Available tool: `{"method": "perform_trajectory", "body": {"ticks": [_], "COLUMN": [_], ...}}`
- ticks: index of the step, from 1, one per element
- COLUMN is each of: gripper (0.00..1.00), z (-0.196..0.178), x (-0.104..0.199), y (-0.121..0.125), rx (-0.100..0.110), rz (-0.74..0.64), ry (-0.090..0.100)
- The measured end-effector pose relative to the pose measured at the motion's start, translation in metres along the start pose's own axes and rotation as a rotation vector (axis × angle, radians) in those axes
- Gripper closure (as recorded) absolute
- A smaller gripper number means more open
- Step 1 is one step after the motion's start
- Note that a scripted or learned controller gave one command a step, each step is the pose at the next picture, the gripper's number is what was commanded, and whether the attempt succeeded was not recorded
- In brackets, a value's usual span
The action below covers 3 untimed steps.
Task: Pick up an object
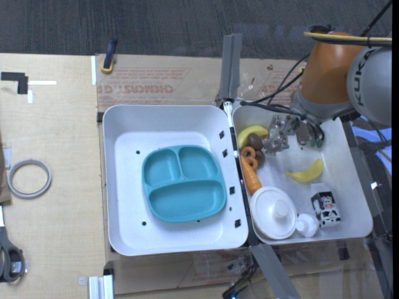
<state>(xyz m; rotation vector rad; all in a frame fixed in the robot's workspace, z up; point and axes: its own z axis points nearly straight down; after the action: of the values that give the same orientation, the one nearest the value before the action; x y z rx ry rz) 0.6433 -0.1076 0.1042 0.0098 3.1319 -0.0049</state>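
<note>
My gripper [278, 139] hangs over the upper left part of the right bin [349, 185], under the grey arm with its orange band. It sits just right of a yellow banana [251, 133] and a brown doughnut-like piece [252, 154]. A second banana [305, 172] lies below and to the right of the gripper. An orange carrot [250, 178] lies along the bin's left wall. A white lidded bowl [273, 212], a small white cup [307, 224] and a black-and-white toy [325, 206] rest near the front.
The left bin [118, 185] holds a blue divided plate [184, 183]. A roll of tape [28, 178] and scissors [9, 260] lie on the bench at far left. A grey divider post [230, 67] stands between the bins at the back.
</note>
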Motion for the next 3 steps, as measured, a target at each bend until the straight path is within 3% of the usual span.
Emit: {"method": "perform_trajectory", "body": {"ticks": [1, 2, 3], "gripper": [1.00, 1.00, 1.00], "z": [0.011, -0.090, 0.011], "x": [-0.010, -0.010, 0.014], "y": [-0.009, 0.028, 0.006], "rx": [-0.001, -0.001, -0.002], "rz": [0.364, 0.488, 0.167], "ry": [0.005, 0.004, 0.006]}}
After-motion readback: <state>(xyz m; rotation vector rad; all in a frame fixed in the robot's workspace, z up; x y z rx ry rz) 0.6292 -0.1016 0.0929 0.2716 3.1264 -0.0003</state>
